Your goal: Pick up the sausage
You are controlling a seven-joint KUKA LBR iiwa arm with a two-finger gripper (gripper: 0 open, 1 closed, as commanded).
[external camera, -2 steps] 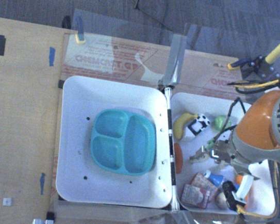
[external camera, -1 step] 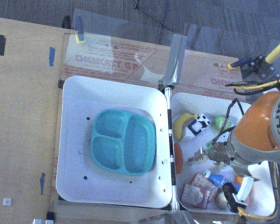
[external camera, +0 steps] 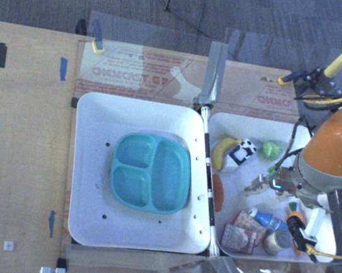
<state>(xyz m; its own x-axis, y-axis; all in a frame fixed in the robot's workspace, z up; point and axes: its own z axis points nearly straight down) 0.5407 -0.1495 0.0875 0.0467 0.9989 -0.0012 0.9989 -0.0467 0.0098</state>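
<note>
Where the worktop (external camera: 17, 141) carries two shallow white bins side by side, the camera looks down on both at a slant. The left bin (external camera: 83, 215) holds a teal divided plate (external camera: 151, 173) with three compartments, lying near its middle. The right bin (external camera: 248, 128) holds several small things. The sausage (external camera: 217, 192), reddish brown and slim, lies lengthwise against that bin's left wall, about midway along it. Just beyond it, nearer the far edge, lies a yellow banana (external camera: 221, 150). Beside the banana are a small black-and-white toy (external camera: 242, 151) and a green object (external camera: 271, 149). Toward the near edge, close together, lie a pinkish packet (external camera: 240, 236), a blue-and-white tube (external camera: 266, 218) and a silvery can (external camera: 277, 241). The grey arm (external camera: 328, 147), with its orange band, reaches in from the right. Its hand (external camera: 266, 184) is over the middle of the right bin, to the right of the sausage and apart from it, with bare white floor between them. Whether the hand is apart or together cannot be told from this angle.
</note>
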